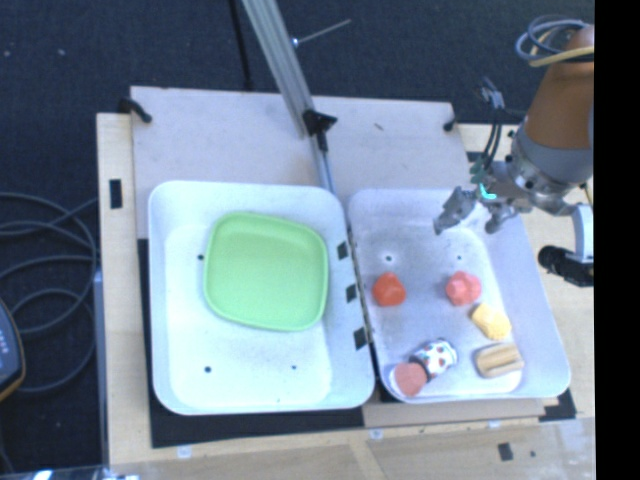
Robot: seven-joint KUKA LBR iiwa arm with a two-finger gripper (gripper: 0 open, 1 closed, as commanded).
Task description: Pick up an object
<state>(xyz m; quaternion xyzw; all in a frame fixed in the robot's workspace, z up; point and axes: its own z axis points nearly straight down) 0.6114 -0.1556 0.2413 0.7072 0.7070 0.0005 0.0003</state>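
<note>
Orange ball [389,290] and pink ball [462,288] lying apart in middle of right bin [520,268], gripper [472,217] above bin's far part, fingers spread, holding nothing, green plate [267,271] in left bin [180,348].

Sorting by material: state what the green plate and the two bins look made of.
Green plate: likely plastic, a smooth uniform pale green with soft rounded corners. Left bin and right bin: probably moulded plastic, matte white, scuffed grey inside.

Six small objects [462,288] lie loose in the right bin [420,218] (mostly near its front).
</note>
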